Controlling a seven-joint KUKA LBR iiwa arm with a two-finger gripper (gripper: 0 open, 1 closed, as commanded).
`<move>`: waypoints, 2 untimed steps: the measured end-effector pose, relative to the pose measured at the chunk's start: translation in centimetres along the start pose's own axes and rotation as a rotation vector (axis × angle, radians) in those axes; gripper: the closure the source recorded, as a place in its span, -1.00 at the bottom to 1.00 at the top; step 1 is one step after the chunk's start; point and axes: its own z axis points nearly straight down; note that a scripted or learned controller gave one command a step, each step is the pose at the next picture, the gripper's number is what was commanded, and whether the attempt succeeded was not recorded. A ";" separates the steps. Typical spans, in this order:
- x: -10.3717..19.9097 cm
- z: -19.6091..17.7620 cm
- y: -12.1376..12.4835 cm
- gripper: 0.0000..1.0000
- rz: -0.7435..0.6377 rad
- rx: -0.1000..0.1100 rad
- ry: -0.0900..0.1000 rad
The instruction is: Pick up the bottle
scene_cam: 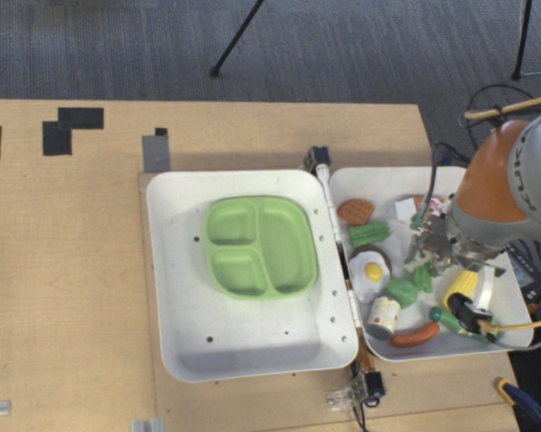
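A small white bottle (pixel 383 314) with an orange band is seen lying in the right bin (pixel 455 348), near its front left corner, just beside a red sausage (pixel 414 336) and below a fried-egg toy (pixel 373 271). The pincer (pixel 426 250) is lowered among green toy pieces (pixel 404 292) near the bin's middle, apart from the bottle; its opening cannot be told. A green divided tray (pixel 258 246) is set in the left bin (pixel 182 349) on the worktop (pixel 68 291).

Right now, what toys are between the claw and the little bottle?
In the camera view, a green toy lies between the claw and the bottle, with a fried egg beside that line.
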 end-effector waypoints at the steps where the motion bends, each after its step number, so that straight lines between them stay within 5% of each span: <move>1: 5.9 -7.9 -4.8 1.00 0.447 0.003 0.000; 2: 13.3 -17.8 -8.2 1.00 0.716 0.002 0.000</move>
